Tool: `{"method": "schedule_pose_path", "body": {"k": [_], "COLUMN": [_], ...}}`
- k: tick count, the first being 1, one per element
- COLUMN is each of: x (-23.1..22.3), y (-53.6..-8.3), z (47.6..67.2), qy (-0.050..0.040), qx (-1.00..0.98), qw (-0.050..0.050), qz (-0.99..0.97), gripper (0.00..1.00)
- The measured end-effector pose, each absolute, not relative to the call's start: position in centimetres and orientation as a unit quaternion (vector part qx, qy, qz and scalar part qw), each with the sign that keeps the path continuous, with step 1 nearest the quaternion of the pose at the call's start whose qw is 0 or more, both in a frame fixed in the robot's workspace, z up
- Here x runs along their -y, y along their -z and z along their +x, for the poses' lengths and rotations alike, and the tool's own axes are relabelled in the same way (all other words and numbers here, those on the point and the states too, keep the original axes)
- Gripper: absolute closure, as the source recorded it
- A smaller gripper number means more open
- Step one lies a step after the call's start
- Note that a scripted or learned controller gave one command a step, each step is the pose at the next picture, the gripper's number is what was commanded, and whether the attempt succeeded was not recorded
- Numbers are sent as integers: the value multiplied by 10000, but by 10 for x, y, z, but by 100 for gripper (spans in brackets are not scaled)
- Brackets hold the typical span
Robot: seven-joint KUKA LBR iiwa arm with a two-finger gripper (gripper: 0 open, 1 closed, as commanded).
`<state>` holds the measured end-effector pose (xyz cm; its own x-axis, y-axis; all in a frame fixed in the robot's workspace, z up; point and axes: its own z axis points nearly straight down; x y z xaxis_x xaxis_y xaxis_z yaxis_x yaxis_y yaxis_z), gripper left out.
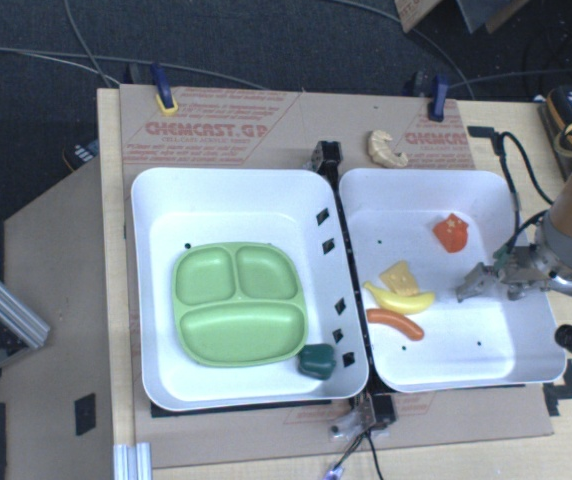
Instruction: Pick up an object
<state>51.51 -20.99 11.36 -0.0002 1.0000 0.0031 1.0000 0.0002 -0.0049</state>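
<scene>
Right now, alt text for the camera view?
The gripper hangs low over the right bin, near a banana, yellow wedge, orange sausage and red piece. The left bin holds a green divided plate and a dark green block.

Beige lump (387, 148) beyond bins (156, 298)

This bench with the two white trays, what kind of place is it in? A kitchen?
Probably a robot lab, not a kitchen. The bins sit on a board held by clamps, loose cables trail across the dark floor, and the food, like the banana, looks like plastic toys set out for the gripper.
</scene>
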Motion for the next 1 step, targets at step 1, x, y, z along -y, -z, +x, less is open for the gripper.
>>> {"method": "schedule_pose_path", "body": {"k": [1], "x": [210], "y": [-127], "z": [516], "qy": [7], "qx": [7073], "qw": [2], "qz": [-7069], "gripper": [100]}}
